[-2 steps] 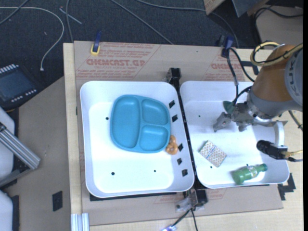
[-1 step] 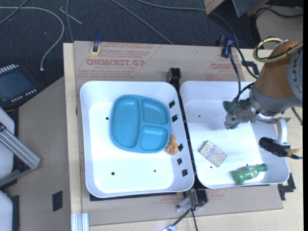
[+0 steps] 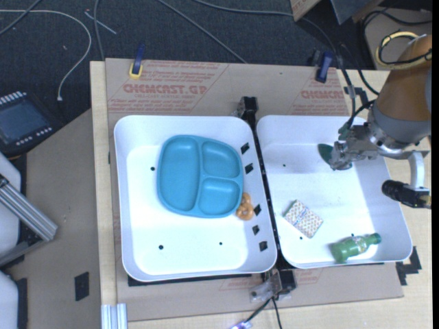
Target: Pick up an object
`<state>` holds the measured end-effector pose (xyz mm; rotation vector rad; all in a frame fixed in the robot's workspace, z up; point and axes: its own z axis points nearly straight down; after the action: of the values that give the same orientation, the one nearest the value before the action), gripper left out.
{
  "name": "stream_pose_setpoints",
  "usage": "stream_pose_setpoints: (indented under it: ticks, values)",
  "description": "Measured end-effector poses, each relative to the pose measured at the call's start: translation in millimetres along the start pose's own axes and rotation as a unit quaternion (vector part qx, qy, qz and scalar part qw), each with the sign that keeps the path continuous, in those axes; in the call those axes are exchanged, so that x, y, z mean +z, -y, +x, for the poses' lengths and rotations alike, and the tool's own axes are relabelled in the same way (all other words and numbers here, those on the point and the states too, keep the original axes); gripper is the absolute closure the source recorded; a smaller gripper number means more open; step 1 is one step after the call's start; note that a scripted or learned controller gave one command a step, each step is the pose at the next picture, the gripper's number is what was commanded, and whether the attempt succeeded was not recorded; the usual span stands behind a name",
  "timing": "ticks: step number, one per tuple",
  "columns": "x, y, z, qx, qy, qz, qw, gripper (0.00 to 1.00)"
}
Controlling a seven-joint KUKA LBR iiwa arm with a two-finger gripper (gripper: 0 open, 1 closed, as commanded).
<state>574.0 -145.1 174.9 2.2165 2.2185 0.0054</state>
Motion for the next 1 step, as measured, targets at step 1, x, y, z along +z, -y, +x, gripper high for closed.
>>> stream_pose_setpoints:
  ticks: [1]
  values:
    - [-65.2,-3.2,-1.9,0.000,0.000,-0.001,1.0000,1.00]
